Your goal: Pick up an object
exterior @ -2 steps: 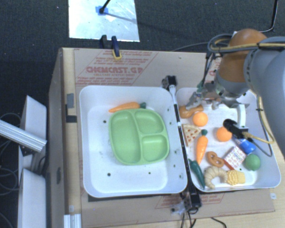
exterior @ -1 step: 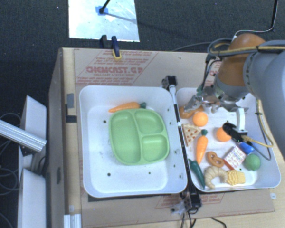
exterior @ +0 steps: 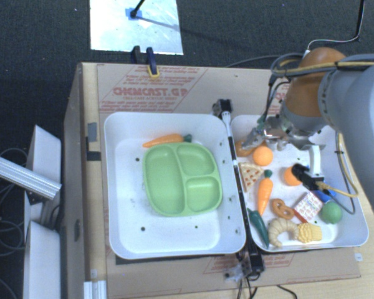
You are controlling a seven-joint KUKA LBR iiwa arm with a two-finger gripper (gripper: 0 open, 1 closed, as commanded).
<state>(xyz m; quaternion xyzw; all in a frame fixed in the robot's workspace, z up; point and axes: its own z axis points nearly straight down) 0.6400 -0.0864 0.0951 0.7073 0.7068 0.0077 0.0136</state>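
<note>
We see two white bins side by side on the bench. The left bin [exterior: 121,229] holds a green divided plate [exterior: 182,178] near its middle, and a carrot [exterior: 164,140] lies just beyond the plate's far edge, close to the bin's far wall. The right bin [exterior: 355,232] is crowded with toy food: an orange ball [exterior: 262,156] near the far left corner, a pizza slice [exterior: 250,174] just in front of it, a second carrot [exterior: 264,195] beside that, a pretzel [exterior: 282,209], a croissant [exterior: 279,230] and a corn cob [exterior: 309,232] along the near wall, a green ball [exterior: 330,213] towards the near right corner, a small red and white box [exterior: 308,205] and another orange fruit [exterior: 291,176].

The arm [exterior: 343,95] reaches in over the right bin's far edge. Its gripper [exterior: 266,137] hangs just above the orange ball, and we cannot tell how its tips stand.
</note>
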